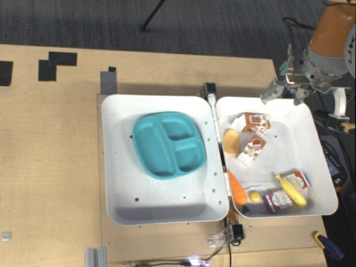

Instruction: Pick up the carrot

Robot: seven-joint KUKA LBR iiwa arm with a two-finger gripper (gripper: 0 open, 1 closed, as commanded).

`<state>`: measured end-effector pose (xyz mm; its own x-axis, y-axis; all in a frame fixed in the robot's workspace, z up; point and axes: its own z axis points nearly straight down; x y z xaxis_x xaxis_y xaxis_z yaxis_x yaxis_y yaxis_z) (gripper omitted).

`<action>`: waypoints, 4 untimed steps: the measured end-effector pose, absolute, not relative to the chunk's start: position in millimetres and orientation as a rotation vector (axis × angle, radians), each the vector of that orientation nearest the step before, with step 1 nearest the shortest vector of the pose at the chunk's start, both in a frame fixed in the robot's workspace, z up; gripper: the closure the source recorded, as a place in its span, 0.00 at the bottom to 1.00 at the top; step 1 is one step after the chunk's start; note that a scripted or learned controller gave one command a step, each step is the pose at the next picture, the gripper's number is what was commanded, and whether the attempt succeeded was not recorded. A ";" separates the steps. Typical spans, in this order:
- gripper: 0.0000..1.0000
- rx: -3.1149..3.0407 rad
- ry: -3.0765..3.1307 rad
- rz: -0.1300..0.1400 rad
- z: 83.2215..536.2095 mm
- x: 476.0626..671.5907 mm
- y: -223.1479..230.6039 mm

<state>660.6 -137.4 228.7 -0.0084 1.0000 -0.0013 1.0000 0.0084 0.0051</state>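
- One fixed camera looked down on the bench (50,149) from above, at a slant.
- It stood far enough back to take in both bins, the left bin (114,149) and the right bin (317,149), with floor (83,10) beyond the far edge.
- The arm (334,32) entered at the upper right.

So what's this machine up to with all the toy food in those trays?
A grey robot arm with an orange band is meant to pick up the orange toy carrot. The carrot lies against the left wall of the right-hand white bin, near its front corner, among a yellow banana, small cartons and other toy food. The gripper hangs over that bin's far edge, well away from the carrot. The left-hand white bin holds a teal divided plate.
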 end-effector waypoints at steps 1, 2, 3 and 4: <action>0.00 1.622 2.687 0.004 176.5 586.3 -87.1; 0.00 1.424 2.751 0.020 113.8 550.7 -91.9; 0.00 1.741 2.606 0.014 187.5 521.7 -13.7; 0.00 1.332 2.841 0.006 184.9 488.3 13.1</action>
<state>488.3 13.1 184.9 -0.6398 0.7686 -0.0023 0.7686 0.6398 0.0050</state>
